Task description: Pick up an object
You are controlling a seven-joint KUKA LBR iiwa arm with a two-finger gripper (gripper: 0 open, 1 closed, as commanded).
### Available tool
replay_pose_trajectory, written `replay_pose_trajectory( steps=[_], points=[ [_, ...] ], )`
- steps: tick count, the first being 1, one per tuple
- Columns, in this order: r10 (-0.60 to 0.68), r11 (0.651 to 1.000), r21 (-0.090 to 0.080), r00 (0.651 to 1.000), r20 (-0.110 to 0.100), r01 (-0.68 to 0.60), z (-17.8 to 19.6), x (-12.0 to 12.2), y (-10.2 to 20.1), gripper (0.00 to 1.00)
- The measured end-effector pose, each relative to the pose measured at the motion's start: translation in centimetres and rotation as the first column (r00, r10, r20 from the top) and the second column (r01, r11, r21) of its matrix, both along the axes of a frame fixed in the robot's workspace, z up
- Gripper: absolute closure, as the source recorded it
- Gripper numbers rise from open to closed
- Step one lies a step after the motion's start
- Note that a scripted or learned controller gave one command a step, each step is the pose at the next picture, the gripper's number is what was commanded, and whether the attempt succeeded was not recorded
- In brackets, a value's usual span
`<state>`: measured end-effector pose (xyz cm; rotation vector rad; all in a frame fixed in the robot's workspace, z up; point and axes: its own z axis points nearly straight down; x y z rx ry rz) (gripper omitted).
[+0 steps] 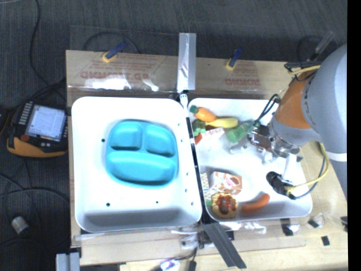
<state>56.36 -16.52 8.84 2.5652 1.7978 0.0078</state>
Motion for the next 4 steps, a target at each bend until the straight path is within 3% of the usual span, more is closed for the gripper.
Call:
replay_pose_trajectory(
  steps=[1, 2, 3, 4],
  points=[
    [0.204, 0.979, 0.004, 0.979, -0.015, -0.204, 8.4, -0.5, 3.6, 0.00],
    [-0.158, 0.987, -0.001, 0.987, -0.015, 0.158, 9.3, 6.4, 7.1, 0.00],
    [0.129, 0.992, 0.002, 0.992, -0.016, -0.129, 1.2, 4.8, 6.6, 0.00],
    [0.143, 0.990, 0.005, 0.989, -0.021, -0.143, -0.1, 8.6, 6.7, 0.00]
  ],
)
